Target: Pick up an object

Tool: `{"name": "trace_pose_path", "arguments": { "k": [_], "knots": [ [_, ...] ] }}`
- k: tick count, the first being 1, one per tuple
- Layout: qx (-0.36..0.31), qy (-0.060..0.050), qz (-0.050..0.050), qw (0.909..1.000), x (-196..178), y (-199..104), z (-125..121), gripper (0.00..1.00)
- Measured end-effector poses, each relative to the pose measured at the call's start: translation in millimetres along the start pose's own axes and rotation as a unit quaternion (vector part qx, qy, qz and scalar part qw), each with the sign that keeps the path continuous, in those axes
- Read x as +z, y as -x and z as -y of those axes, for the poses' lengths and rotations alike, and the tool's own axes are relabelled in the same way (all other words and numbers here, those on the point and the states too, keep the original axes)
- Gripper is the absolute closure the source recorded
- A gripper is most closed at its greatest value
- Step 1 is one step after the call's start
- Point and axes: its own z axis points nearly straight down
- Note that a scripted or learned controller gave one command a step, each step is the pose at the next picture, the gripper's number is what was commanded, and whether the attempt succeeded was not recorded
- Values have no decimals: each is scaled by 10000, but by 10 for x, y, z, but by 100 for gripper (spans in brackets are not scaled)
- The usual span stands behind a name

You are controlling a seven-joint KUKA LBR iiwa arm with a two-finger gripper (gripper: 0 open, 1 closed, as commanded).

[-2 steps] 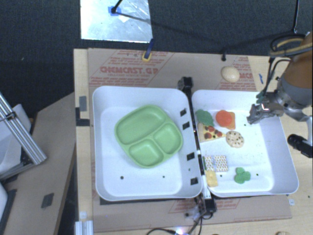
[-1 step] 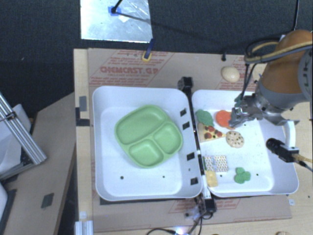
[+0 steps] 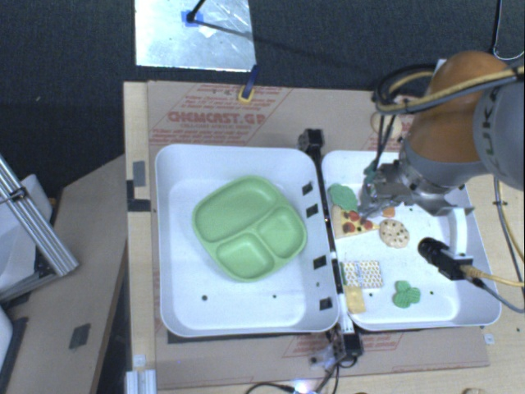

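Camera view, hand (image 3: 376, 194): low over the upper left part of the right bin (image 3: 472, 302), hanging from the grey-and-orange arm (image 3: 455, 130); released or clenched, cannot tell, tips lost in the wrist's own bulk.
Directly beneath: pizza slice (image 3: 355, 222), flat on the bin floor, touching or nearly touching the tips; likeliest target, by judgement only.
Just beside: green leaf-shaped piece (image 3: 343, 194) to the left of the hand; round cookie (image 3: 394, 234) to the lower right of the slice.
Further out: checkered cracker (image 3: 362, 273), yellow block (image 3: 354, 300) below it against the divider, green broccoli-like piece (image 3: 405, 295) near the front wall.
Left bin (image 3: 176, 245): green divided plate (image 3: 248, 226), well apart from the hand.
Surface (image 3: 213, 109): brown board under both bins.
Risk one: thin, flat slice, little edge to pinch; likely slip or a close on nothing.
Risk two: leaf and cookie crowded near, easily nudged or caught along with the slice.
Risk three: divider wall close on the left, possible scrape on descent.
Count: two bins; one plate; six small pieces in the right bin, one of each kind.
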Motion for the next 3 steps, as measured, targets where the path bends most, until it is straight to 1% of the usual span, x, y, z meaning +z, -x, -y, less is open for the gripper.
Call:
{"name": "trace_pose_path", "arguments": {
  "k": [1, 2, 3],
  "knots": [
    [-1, -2, 1, 10000, -77, -503, 118, 100],
    [1, -12, 0, 10000, -6, -1096, 311, 100],
    [11, -7, 6, 10000, 3, -1367, 353, 100]
  ]
}}
